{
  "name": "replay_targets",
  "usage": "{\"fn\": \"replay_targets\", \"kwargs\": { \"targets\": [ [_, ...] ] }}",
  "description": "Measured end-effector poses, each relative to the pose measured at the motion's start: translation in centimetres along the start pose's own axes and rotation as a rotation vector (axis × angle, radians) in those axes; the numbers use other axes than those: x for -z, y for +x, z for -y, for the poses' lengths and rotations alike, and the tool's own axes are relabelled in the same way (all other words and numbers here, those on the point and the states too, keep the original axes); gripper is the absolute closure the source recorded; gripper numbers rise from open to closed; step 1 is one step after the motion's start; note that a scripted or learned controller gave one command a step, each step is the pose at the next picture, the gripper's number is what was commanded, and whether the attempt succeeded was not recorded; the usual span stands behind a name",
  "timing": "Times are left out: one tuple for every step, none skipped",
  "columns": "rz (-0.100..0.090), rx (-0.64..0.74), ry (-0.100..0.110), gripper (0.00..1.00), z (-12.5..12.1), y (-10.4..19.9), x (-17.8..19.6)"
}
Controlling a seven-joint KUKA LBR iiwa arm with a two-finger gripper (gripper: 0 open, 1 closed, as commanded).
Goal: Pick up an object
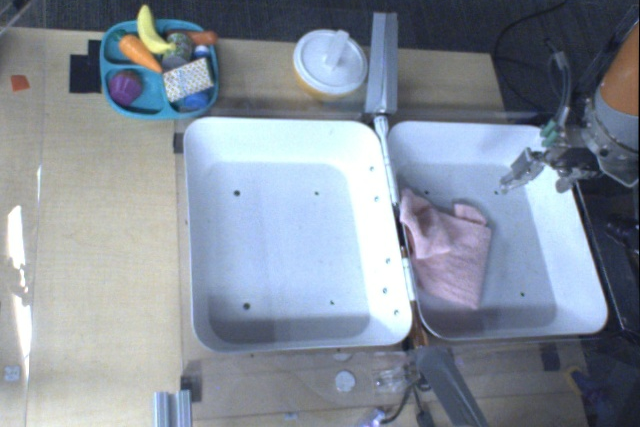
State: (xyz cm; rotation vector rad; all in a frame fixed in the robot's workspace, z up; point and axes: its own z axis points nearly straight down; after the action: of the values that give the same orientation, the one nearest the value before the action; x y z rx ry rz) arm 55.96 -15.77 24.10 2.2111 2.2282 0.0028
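nothing is picked up yet: the pink cloth [447, 250] lies in the right bin [560, 315] against its left wall, while the fingers [540, 170] hang spread wide and empty near the far right corner.

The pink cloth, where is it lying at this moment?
The pink cloth lies in the right bin, against its left wall beside the divider between the two bins. The gripper hovers up and to its right.

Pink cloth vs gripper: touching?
Apart. The camera view shows the gripper near the right bin's far right side, with bare white bin floor between it and the pink cloth by the divider.
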Motion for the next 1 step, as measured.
{"fn": "replay_targets", "kwargs": {
  "targets": [
    [-0.001,0.121,0.002,0.00,0.22,1.10,-10.95]
  ]
}}
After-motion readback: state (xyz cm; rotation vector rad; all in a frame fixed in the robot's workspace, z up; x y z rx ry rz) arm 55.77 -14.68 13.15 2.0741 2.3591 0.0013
